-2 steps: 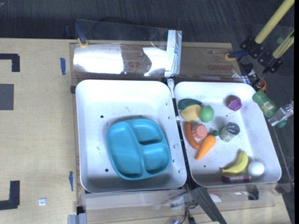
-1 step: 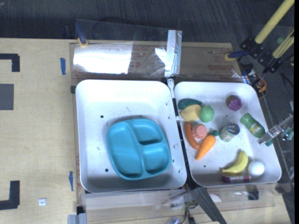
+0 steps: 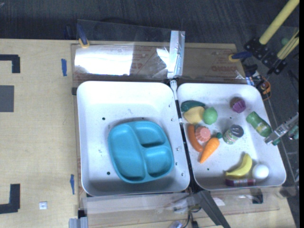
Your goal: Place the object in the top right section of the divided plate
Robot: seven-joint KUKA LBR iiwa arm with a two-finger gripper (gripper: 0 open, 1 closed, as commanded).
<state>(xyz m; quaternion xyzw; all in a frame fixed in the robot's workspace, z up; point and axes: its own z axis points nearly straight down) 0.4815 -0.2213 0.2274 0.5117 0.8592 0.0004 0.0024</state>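
A blue divided plate point(image 3: 124, 152) lies in the left bin point(image 3: 95, 103), with one large section on the left and two smaller ones on the right. Its top right section point(image 3: 151, 135) holds nothing. The toy foods lie in the right bin point(image 3: 275, 175). My gripper point(image 3: 281, 133) is a small metallic shape at that bin's right rim, just right of a green bottle point(image 3: 259, 122). I see nothing in its grasp.
In the right bin are a yellow fruit point(image 3: 194, 114), a green ball point(image 3: 210, 115), a purple piece point(image 3: 238, 104), a small can point(image 3: 233, 133), a carrot point(image 3: 209, 148), a banana point(image 3: 242, 166) and a white egg point(image 3: 260, 171). A clear panel point(image 3: 128, 56) stands behind the bins.
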